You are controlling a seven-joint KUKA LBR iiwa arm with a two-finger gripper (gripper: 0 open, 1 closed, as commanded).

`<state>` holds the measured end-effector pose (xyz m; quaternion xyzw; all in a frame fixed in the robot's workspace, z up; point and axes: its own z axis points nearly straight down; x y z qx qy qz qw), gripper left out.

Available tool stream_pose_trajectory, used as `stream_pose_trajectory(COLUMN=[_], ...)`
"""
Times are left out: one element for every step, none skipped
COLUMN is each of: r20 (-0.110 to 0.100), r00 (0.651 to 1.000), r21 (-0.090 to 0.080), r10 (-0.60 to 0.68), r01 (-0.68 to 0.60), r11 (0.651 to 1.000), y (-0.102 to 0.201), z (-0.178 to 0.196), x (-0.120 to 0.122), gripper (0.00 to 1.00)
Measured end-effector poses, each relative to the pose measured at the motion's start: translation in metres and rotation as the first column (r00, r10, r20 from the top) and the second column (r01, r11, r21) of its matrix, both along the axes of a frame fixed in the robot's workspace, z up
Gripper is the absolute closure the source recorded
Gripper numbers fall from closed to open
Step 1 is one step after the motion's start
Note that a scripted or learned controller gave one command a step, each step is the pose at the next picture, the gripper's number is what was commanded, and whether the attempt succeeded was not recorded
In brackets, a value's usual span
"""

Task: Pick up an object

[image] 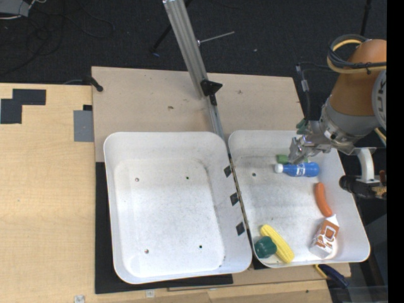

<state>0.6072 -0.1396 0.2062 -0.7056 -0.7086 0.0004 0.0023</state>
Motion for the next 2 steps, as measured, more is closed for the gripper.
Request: stream_pose_trajectory(r20=[-0.002,-0.002], r00=[1.000,1.000], r21=[0.000,0.000], r10=[0.000,-0.001], r01=[0.000,0.001], r11=[1.000,1.000], y=[0.054,0.104], z=[-0.007,-0.012], x=[-0.012,-0.017], gripper=[1.00,1.00])
